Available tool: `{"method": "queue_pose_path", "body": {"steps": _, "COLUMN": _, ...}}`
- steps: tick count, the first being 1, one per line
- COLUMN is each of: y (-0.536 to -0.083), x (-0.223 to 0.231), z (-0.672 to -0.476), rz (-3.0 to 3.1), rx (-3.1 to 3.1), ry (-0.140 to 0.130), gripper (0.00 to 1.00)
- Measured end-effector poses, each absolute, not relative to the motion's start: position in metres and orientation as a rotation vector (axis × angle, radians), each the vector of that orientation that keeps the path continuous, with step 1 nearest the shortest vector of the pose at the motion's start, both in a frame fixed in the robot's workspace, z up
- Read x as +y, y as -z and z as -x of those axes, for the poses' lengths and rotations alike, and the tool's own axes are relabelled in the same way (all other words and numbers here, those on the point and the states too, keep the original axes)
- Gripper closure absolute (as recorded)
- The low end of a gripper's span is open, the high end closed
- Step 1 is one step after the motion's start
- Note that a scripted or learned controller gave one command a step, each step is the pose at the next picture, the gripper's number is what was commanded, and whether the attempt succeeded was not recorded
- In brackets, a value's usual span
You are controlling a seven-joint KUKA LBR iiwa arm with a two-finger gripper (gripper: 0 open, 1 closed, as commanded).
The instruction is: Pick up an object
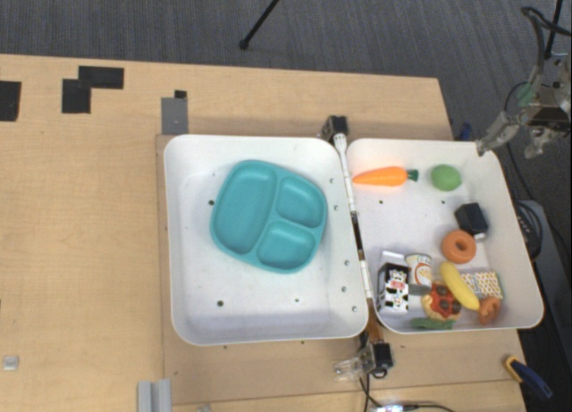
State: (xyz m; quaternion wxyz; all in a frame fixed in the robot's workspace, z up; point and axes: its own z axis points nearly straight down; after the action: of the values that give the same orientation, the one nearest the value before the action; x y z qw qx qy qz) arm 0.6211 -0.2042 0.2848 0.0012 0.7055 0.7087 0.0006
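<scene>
**A:** What is lying in the left bin (179, 222)?

**B:** A teal divided plate (268, 214) is sitting near the middle of it, turned at a slant, its three compartments facing up.

**A:** And the right bin (518, 222)?

**B:** An orange carrot (382, 177) with a green tip is lying along the far side, close to the wall shared by the bins. A green ball (446, 177) is resting just to its right. A small black block (471, 219) is sitting toward the right wall, and a brown doughnut (459, 247) is lying just in front of it.

**A:** The near corner is looking crowded.

**B:** A yellow banana (459, 286) is lying at a slant among a black-and-white carton (395, 288), a small can (418, 269), a red and green piece (438, 305) and a checked packet (485, 284), all touching or nearly so.

**A:** Where is the gripper (529, 131)?

**B:** It is hanging beyond the far right corner of the right bin, off the bench (80, 249) and over the dark floor, well apart from every object. Whether its jaws are standing apart or together, I cannot tell; the picture is too small and blurred there. Nothing is showing between them.
</scene>
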Motion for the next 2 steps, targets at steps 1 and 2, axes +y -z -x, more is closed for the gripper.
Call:
{"method": "queue_pose_path", "body": {"steps": 1, "y": -0.165, "x": -0.156, "z": -0.568, "rz": -2.219, "rx": 2.225, "ry": -0.001, "gripper": 0.00}}
{"method": "queue_pose_path", "body": {"steps": 2, "y": -0.105, "x": -0.200, "z": -0.608, "rz": -2.198, "rx": 2.211, "ry": -0.016, "gripper": 0.00}}
